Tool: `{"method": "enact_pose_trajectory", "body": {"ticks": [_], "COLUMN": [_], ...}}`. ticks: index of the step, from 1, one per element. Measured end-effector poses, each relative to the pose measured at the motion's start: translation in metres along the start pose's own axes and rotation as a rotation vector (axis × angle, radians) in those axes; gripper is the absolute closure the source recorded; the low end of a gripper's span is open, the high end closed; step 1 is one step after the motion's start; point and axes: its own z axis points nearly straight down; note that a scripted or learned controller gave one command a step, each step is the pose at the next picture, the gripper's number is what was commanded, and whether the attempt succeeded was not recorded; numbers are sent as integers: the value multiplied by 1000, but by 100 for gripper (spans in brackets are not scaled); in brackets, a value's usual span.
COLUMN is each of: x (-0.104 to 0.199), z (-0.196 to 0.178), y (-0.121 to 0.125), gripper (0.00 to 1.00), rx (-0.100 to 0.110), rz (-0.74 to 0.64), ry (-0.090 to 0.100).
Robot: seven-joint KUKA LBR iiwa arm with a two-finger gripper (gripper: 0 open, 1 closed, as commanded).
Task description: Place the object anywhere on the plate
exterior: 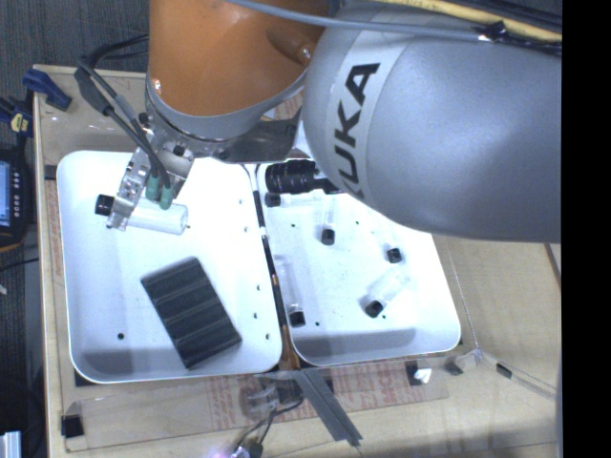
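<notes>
A black ridged rectangular plate (pixel 191 311) lies flat in the left bin (pixel 86 351), toward its front. At the back of that bin a clear small bottle with a black cap (pixel 153 219) lies on its side. My gripper (pixel 143 187) hangs right over the bottle, touching or almost touching it. Whether it grips the bottle I cannot tell. The bottle and gripper are up and to the left of the plate, apart from it.
The right bin (pixel 430 337) holds another clear bottle with a black cap (pixel 382 294) and two small black pieces (pixel 327 236) (pixel 393 254). The big grey arm with its orange band covers the back of both bins. The wall between the bins (pixel 270 275) runs just right of the plate.
</notes>
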Motion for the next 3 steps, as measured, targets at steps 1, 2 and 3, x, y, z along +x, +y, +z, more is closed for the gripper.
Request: {"method": "enact_pose_trajectory", "body": {"ticks": [1, 2, 3], "x": [38, 24, 7], "z": [82, 299, 81], "y": [-20, -16, -5], "gripper": [100, 100, 100], "rx": [4, 6, 1], "rz": [-145, -46, -52], "ry": [1, -1, -2]}}
